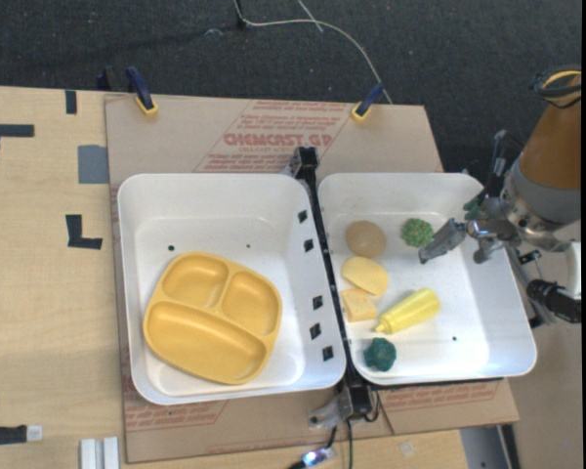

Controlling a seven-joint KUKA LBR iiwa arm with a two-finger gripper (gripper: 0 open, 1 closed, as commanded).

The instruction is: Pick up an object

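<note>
The right bin (pixel 488 355) holds several small items: a brown round piece (pixel 365 238), a green broccoli-like piece (pixel 417 231), a yellow wedge (pixel 365 275), a pale yellow block (pixel 359 306), a yellow bottle shape (pixel 407 311) and a dark green lump (pixel 379 354). My gripper (pixel 462 245) hangs over the right side of this bin, just right of the green broccoli piece. Its fingers (pixel 438 246) stand apart, open, with nothing between them.
The left bin (pixel 137 203) holds a yellow divided plate (pixel 213 316). A black divider strip (pixel 317 262) runs between the two bins. Blue and yellow clamps (pixel 142 94) hold the cardboard base at the back edge.
</note>
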